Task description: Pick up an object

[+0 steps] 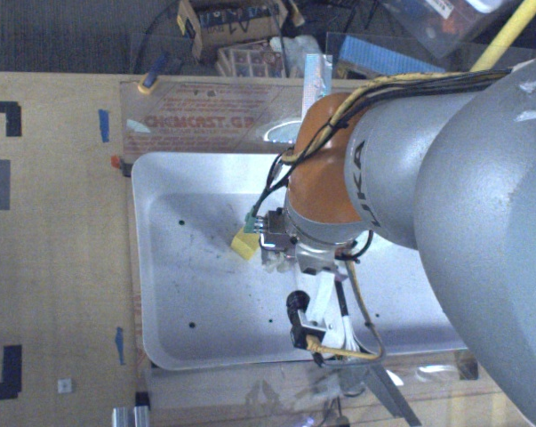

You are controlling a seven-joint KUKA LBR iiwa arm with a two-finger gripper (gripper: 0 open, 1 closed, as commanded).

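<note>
pincer (275, 248) sits low in the white bin (179, 278), wrist (319, 225) hiding it, so i cannot tell its width; the yellow block (244, 245) lies just to its left in view, perhaps touching.

- The bin (165, 265) is seen as white, flecked with a few small dark spots.
- A block (244, 245) in it is coloured plain yellow.
- The arm (481, 203) is finished in grey, with an orange band (325, 181).
- The bench (54, 265) is pale tan, marked at the left with black angles (10, 118) and blue tape (104, 124).
- The far panel (196, 121) is lettered in red.
</note>
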